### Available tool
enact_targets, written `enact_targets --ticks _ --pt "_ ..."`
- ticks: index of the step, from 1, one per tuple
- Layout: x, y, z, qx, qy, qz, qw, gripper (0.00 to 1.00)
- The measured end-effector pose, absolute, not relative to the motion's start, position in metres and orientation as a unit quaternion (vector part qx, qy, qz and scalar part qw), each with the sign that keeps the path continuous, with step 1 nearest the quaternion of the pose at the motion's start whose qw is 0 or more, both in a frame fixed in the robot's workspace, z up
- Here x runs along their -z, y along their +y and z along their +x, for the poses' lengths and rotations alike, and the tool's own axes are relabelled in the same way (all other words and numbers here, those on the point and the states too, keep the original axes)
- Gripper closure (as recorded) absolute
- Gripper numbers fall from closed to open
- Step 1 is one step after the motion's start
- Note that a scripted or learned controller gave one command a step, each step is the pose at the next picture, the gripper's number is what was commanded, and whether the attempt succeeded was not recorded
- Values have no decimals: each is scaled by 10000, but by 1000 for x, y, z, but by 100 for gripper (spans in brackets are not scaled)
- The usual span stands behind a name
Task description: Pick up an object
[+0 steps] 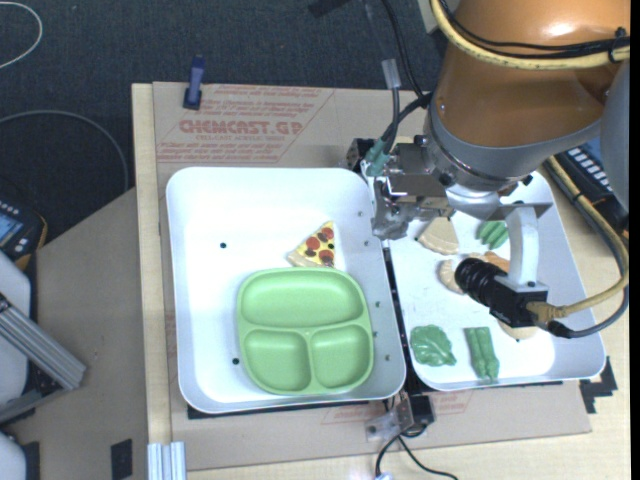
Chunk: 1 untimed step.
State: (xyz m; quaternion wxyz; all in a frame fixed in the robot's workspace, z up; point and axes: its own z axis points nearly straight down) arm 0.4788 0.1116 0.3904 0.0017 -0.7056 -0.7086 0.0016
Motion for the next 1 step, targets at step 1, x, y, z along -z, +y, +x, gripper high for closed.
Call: enact_targets --ticks 1 --pt "-403 109 480 4 -7075 -7067 -2 100"
